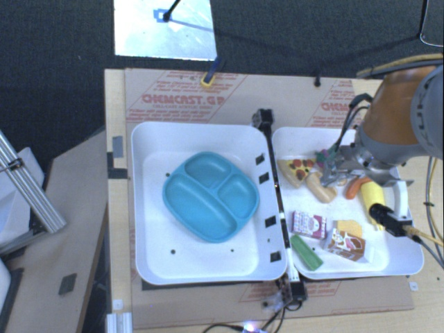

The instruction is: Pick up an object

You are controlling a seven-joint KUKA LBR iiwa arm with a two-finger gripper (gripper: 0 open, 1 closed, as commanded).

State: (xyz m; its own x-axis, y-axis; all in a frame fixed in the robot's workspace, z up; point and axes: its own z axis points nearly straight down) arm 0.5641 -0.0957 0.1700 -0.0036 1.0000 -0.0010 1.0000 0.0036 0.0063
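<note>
The gripper (331,168) is seen lowered into the right bin (416,255), beneath the grey arm (409,109) with its orange band. A tan bread roll (320,187) is found directly below the gripper, at or against the fingertips; whether contact is made cannot be told. The roll is elongated, pale brown and laid at a slant. A pizza slice (297,169), yellow with red spots, is placed just to the gripper's left. An orange carrot-like piece (353,186) and a yellow banana (371,195) are set just to the gripper's right. Nearer the camera from the gripper, a pink-and-white carton (309,223), a green piece (306,252), and a brown-and-white carton (345,243) with a yellow wedge (349,227) are arranged. Whether the gripper is released or clenched cannot be told, and nothing is shown between its fingers. Well to the left, a blue divided plate (210,195) is held in the left bin (149,255).
</note>
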